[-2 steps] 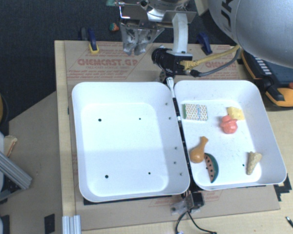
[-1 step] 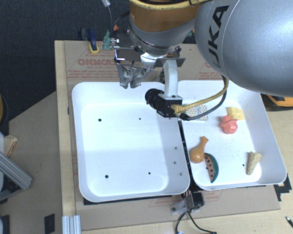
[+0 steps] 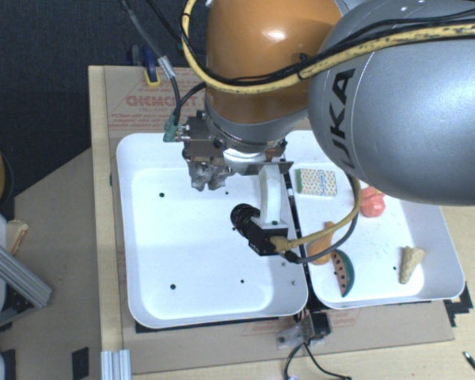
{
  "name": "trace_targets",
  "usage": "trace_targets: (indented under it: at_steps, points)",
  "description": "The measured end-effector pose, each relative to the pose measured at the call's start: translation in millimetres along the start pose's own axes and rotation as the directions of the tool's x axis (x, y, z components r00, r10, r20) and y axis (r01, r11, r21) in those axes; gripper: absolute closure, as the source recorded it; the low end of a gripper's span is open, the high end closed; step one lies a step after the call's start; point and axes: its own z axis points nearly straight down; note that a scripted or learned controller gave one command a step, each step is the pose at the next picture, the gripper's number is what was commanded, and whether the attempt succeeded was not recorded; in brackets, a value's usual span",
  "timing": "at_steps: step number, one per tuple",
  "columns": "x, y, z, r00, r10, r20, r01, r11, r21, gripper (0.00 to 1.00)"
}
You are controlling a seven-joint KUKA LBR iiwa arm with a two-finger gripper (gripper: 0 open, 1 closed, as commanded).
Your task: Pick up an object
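The gripper [image 3: 208, 179] hangs below the orange band of the arm [image 3: 396, 93], over the far part of the left bin [image 3: 182, 252], close to its back wall and a little toward the divide between the two bins; its metal body is seen from above and behind, and whether it is open or closed cannot be told from this angle. The floor of the left bin under and in front of it is bare white with a few small dark dots. The things to pick all lie in the right bin [image 3: 447, 269], apart from the gripper. Nearest is a small flat packet with a teal dotted face [image 3: 317, 182], lying at the far left of that bin, just beside the divide. To its right sits a pink rounded piece [image 3: 372, 203], partly under the edge of the arm. Nearer the front, an orange-brown piece [image 3: 323, 244] lies close to the divide, partly hidden by a cable, and just in front of it rests a watermelon slice [image 3: 343, 273] with a green rind. A pale beige lump [image 3: 412, 264] lies toward the right wall, well apart from the others. Both bins stand on a light wooden board [image 3: 101, 133] with red printing along its far edge
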Motion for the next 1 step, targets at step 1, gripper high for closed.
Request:
trace_targets:
  at_steps: [1]
  points:
    - [-0.9, 89.2, -35.9, 1.000, 0.005, -0.004, -0.005, 1.000, -0.018, 1.00]
